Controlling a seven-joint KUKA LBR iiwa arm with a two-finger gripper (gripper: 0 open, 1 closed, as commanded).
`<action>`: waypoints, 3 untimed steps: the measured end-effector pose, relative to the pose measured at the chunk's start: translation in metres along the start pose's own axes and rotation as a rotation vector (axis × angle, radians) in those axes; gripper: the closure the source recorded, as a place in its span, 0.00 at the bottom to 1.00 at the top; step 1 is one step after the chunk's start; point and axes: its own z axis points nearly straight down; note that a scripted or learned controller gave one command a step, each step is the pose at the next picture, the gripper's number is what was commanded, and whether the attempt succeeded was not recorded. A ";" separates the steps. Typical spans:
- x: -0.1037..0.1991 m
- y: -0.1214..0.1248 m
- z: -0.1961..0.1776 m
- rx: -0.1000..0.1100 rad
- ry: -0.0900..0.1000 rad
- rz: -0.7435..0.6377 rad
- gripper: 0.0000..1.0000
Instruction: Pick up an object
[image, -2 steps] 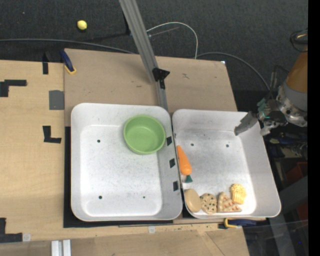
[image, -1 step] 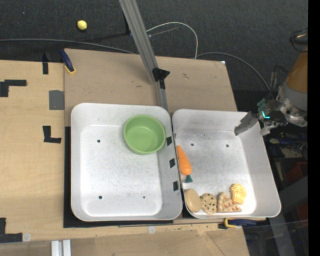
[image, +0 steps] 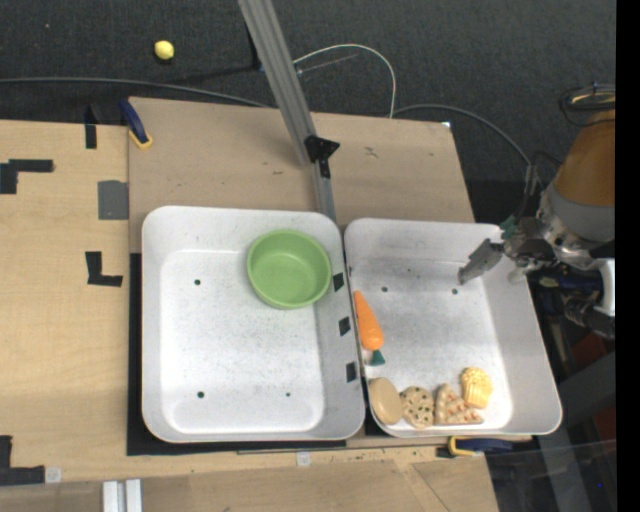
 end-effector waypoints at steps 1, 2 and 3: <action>0.007 -0.010 0.054 0.002 0.002 -0.001 0.00; 0.007 -0.004 0.114 -0.002 0.000 -0.001 0.00; 0.007 -0.003 0.102 -0.003 0.001 -0.002 1.00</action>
